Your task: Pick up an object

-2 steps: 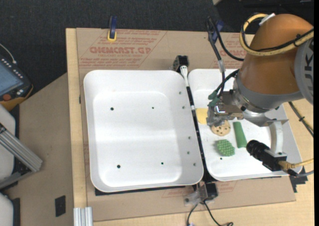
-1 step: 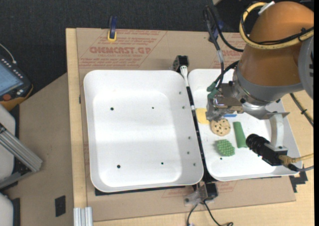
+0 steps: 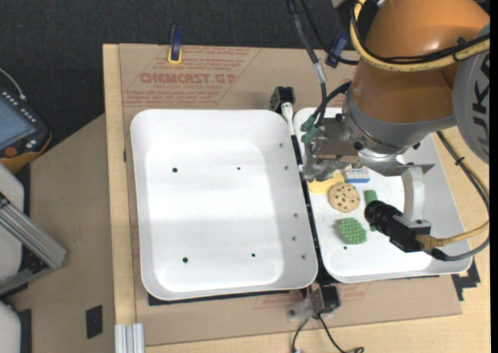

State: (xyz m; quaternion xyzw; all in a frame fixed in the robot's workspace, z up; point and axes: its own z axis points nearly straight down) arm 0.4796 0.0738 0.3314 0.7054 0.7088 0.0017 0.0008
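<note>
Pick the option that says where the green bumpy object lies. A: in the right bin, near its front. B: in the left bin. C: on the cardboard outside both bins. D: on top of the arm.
A: the green bumpy object lies on the floor of the right bin, just below the round tan cookie-like piece.

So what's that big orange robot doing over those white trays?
The robot arm is reaching down into the right bin, where small things lie: a round cookie, a bumpy green piece and something yellow. Its gripper sits low, just above the yellow thing and the cookie. It's trying to pick one up. The left bin sits beside it.
</note>
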